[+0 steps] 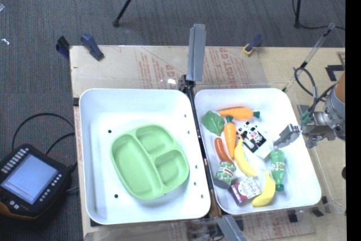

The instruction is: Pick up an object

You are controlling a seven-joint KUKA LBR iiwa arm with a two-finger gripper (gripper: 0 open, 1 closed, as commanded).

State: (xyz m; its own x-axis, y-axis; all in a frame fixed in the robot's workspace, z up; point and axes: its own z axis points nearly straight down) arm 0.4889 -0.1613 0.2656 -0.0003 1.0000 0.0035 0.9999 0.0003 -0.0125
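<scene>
Camera view, looking down at a slant, takes in the left bin [90,121], which carries a green divided plate [149,162] near its middle, and the right bin [282,100], which holds a heap of toy food. Within that heap, one carrot [237,113] lies at twelve o'clock, with a green leaf [213,122] at ten o'clock, just beside a second, upright carrot [229,135]. A black-and-white box [254,137] sits about centre, touching one banana [243,158] below it; a green bottle [277,165] lies at four o'clock, and another banana [266,191] curls at six o'clock beside a maroon pouch [243,189]. At three o'clock the gripper [286,136] hangs over the bin's right side, just beside the box and above the bottle; nothing shows in it, and its opening cannot be made out.
</scene>
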